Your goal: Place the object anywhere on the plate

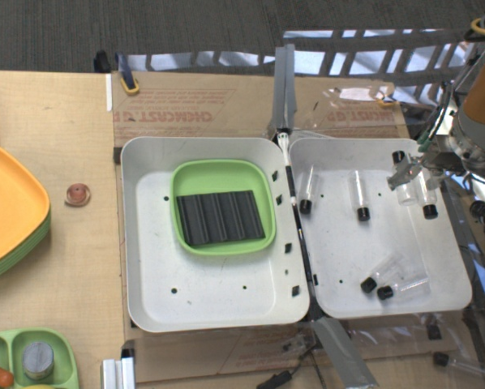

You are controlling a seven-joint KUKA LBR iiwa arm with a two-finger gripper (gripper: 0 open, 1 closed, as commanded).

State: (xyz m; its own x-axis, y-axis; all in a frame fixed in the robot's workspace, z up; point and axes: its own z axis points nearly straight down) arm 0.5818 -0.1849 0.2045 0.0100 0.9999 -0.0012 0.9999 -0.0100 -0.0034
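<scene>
At left of centre sits my target, the green plate [223,181], in the left bin [145,241], with a dark ribbed block [223,217] lying flat across its middle; right of it, in the right bin [449,294], clear vials with black caps lie scattered: one near the divider [306,191], one mid-bin [360,197], a pair at lower right [392,279]; at the frame's right edge my gripper [411,173] hovers over another vial [425,197]; whether it grips anything I cannot tell; I judge I am at the pick; next comes a firm grasp, a lift, then travel leftward to the plate.
</scene>
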